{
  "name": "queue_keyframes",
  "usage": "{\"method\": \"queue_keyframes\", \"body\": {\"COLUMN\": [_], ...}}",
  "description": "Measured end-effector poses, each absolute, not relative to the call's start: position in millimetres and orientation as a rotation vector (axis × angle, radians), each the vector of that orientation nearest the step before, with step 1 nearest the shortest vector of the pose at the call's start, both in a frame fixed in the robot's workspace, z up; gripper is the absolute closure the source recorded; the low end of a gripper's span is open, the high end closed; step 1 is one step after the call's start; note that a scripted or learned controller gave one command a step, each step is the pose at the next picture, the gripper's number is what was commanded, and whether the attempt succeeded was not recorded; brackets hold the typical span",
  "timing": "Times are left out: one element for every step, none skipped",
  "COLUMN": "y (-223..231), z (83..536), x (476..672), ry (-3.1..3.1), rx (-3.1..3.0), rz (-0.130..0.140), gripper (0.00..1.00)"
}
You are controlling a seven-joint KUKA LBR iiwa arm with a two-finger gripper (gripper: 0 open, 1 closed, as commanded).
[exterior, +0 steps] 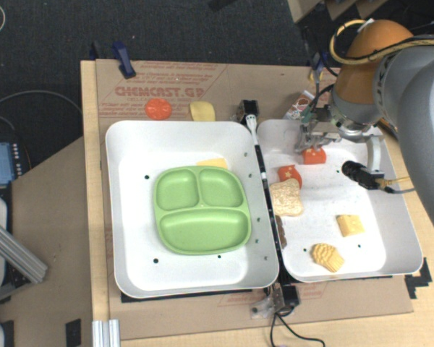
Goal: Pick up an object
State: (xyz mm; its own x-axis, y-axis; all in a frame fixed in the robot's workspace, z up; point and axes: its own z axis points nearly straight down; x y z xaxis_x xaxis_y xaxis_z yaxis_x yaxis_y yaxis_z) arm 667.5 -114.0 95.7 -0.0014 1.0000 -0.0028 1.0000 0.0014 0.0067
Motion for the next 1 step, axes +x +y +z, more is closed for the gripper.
{"method": "queue_keyframes", "body": {"y": [-80.6], "z": [188.1], "x": [584.8], "ry": [2.225], "rx": [2.227], "rz": [-0.003], "gripper": [1.00]}}
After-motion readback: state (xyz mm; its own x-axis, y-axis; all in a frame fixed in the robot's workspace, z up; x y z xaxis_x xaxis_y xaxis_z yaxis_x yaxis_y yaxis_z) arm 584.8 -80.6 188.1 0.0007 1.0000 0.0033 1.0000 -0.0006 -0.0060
